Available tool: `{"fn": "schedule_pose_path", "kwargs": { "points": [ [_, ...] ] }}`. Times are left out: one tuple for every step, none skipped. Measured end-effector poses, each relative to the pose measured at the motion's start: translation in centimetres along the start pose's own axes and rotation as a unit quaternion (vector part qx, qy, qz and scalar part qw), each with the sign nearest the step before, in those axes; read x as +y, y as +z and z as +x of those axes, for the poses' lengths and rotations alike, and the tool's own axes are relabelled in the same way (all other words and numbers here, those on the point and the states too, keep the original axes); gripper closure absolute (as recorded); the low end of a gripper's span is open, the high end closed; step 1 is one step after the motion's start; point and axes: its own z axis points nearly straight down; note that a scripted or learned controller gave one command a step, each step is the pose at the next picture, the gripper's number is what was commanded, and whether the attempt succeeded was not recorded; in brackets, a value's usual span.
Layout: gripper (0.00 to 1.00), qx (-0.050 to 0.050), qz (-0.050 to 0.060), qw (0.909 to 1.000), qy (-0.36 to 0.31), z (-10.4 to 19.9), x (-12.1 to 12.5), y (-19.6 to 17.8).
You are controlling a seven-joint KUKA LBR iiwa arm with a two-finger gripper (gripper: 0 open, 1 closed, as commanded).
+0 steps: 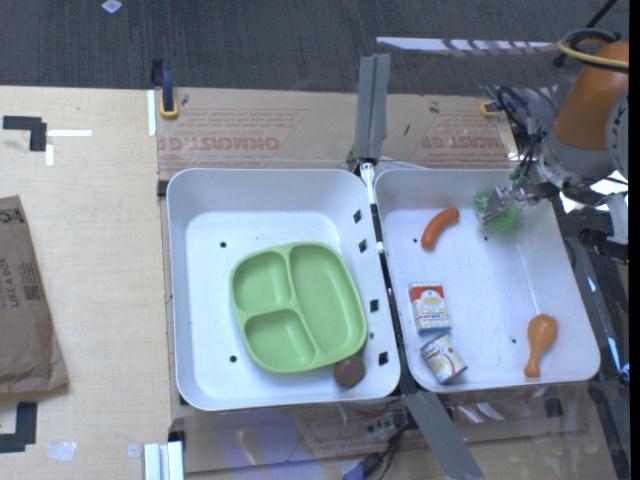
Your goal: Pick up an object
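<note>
I see green object (499,214) at far right part of right bin (560,258), close to back wall, looks crumpled, soft. It sits at gripper (512,196) tip, touching it; I cannot tell if lifted off bin floor or resting on it.

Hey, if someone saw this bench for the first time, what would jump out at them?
Probably the light green three-compartment plastic plate in the left white bin, with a small brown round object at its near edge. Next, the tool at the right white bin's far corner, over a crumpled green item.
</note>
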Motion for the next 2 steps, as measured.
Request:
{"fn": "schedule_pose_path", "kwargs": {
  "points": [
    [1.0,0.001,0.0,1.0,-0.009,5.3,-1.5,-8.0],
    [1.0,0.0,0.0,0.9997,-0.025,4.1,1.0,-14.1]
  ]
}}
